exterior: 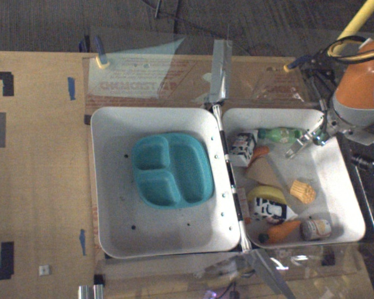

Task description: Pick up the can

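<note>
The can (316, 229) is small and grey with a pale label. It lies on its side in the front right corner of the right bin (352, 195), just right of an orange carrot (283, 230). My gripper (302, 143) hangs over the back of the same bin, near the tip of a green bottle (278, 134). It is well behind the can and apart from it. The grey arm with its orange band (358, 89) reaches in from the right above it.
The right bin also holds a small carton (242, 148), a brown wedge (266, 169), a banana (267, 195), a yellow corn piece (303, 191) and a black and white box (269, 210). A teal divided plate (172, 169) lies in the left bin (106, 185).
</note>
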